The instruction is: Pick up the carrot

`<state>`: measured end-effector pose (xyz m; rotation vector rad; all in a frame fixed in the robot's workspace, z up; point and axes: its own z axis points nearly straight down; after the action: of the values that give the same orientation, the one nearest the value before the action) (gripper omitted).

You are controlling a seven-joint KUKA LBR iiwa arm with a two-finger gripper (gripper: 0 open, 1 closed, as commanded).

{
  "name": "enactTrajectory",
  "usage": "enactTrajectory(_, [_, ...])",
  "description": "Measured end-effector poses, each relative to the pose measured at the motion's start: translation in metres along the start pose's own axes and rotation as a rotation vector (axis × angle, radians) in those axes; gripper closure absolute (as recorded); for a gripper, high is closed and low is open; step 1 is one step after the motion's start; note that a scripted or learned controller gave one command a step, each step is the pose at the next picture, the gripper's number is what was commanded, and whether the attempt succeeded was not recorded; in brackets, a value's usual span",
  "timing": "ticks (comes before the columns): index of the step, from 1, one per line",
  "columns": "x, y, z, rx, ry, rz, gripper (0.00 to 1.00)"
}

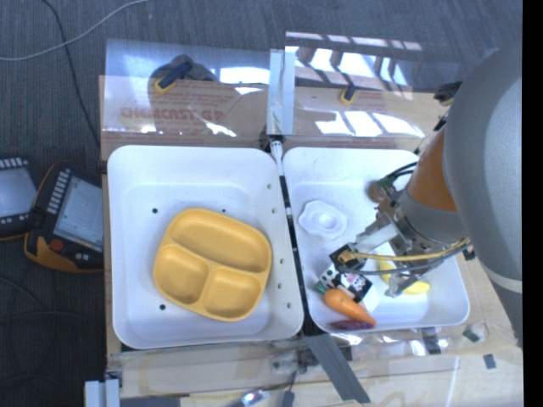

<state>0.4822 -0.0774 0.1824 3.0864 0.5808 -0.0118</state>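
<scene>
One tapered orange carrot (347,305), smooth white bin (339,175), rounded yellow compartment tray (212,262)

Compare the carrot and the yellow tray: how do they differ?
Colour: the carrot is orange, the yellow tray mustard yellow.
Size: the tray is far larger than the carrot.
Shape: the carrot is a short tapered piece, the tray a rounded slab with three compartments.
Place: the carrot lies by the view's lower edge of the right bin, the tray in the middle of the left bin.
Shared: both rest on a bin floor.
</scene>
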Motion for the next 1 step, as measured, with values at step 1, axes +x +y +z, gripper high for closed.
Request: enactTrajectory(1, [0.0116,-0.0262,-0.0003,0.000,0.003,0.161,0.00])
